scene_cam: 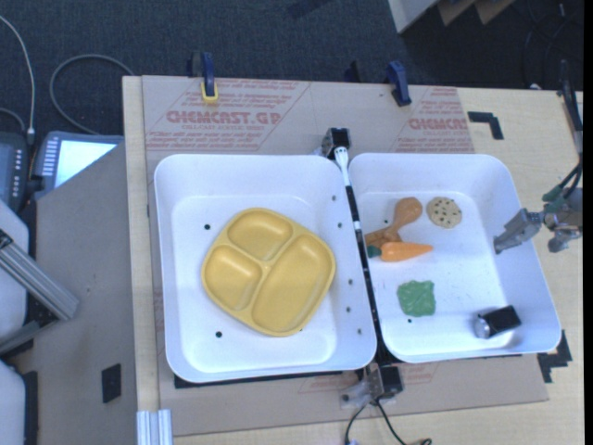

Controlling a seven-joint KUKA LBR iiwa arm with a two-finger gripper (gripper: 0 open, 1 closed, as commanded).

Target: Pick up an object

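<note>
The right bin point(482, 179) holds several small objects. A brown drumstick-shaped piece point(398, 219) lies beside an orange carrot point(405, 251). A round cookie point(444, 212) sits behind them, and a green leafy piece point(417, 298) lies nearer the front. A black and silver object point(498, 322) rests in the front right corner. My gripper point(536, 236) hangs over the bin's right rim, above and behind the black object. It is open, with one grey finger point(512, 233) over the bin floor and the other at the rim. Nothing is between them.
The left bin point(181, 248) holds a yellow divided plate point(269, 271). A black divider strip point(352, 221) runs between the bins. Both bins sit on a cardboard sheet point(278, 109) held by blue clamps point(208, 69) at the back edge.
</note>
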